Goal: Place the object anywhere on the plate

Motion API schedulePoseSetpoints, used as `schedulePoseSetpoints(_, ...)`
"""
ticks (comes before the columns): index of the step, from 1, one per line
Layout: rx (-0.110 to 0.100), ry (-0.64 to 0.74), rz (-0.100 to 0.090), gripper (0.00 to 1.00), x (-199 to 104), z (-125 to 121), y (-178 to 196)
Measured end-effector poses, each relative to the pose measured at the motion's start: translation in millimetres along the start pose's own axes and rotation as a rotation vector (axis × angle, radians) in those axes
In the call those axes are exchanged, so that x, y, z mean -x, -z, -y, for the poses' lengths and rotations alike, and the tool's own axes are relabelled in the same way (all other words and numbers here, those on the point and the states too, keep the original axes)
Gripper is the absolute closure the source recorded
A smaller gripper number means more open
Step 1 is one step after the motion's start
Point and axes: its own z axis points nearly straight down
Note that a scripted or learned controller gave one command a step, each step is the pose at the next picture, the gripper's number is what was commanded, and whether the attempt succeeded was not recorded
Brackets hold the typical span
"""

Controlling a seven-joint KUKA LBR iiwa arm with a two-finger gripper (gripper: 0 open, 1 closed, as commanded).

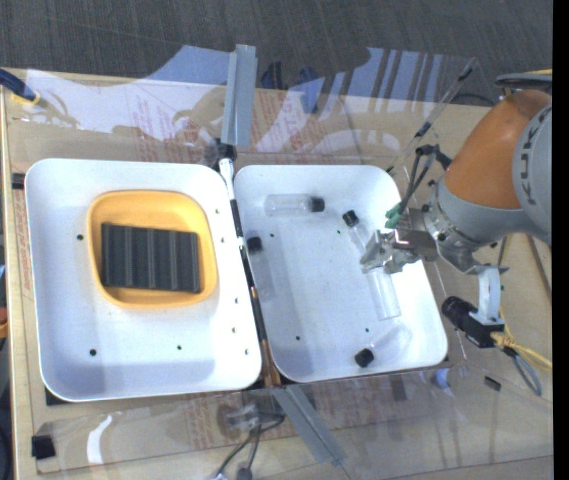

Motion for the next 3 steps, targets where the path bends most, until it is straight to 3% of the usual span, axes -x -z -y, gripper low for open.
schedulePoseSetpoints(1,0.003,0.206,0.001,1.0,-26.9,-3.6,57.7)
schedulePoseSetpoints(2,-0.001,0.466,-0.001,1.0,-69.8,-32.5,34.2)
schedulePoseSetpoints(3,0.001,0.586,0.001,1.0,-100.2,-74.8,16.3)
